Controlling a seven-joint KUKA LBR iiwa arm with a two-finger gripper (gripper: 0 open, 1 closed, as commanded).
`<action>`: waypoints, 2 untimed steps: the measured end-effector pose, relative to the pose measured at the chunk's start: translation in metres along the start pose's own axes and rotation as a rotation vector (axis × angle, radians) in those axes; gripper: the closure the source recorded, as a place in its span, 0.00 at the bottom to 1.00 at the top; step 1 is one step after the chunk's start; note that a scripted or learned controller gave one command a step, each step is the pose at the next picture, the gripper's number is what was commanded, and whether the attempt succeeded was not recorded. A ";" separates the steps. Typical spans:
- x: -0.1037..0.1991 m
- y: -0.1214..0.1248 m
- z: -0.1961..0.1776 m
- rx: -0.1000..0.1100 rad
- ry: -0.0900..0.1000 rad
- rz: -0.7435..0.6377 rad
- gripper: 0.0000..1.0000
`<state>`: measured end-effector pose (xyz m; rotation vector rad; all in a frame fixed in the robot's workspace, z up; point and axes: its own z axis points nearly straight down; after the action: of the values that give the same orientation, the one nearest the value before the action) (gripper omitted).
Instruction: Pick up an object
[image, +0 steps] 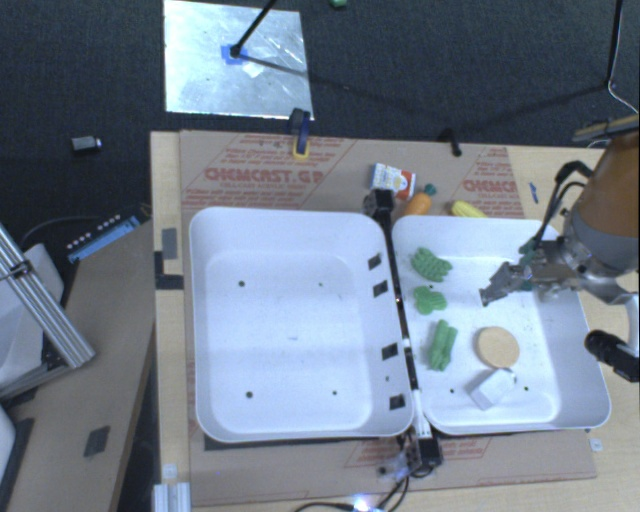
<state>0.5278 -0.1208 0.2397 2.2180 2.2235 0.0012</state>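
Lower right of the frame, in the right bin (570, 400), lies one white block (491, 388); just above it one tan round disc (497, 347); to their left three green toys, the long one (441, 343) lowest, a small one (430, 298) and a leafy one (431, 264) above; the gripper (497, 287) hovers at centre right above the disc, grasping nothing, whether spread or closed I cannot tell; the left bin (290, 320) sits alongside; past the top rim lie one orange toy (418, 204) and one yellow toy (466, 210).

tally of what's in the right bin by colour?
Right bin:
Green: 3 — upper piece, middle piece, lower piece
Tan: 1 — round disc
White: 1 — small block
Total: 5
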 end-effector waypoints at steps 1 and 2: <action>0.000 0.001 -0.011 -0.003 0.000 -0.002 1.00; 0.057 0.064 -0.134 -0.019 0.000 -0.010 1.00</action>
<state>0.5912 -0.0634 0.3736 2.1972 2.2250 0.0213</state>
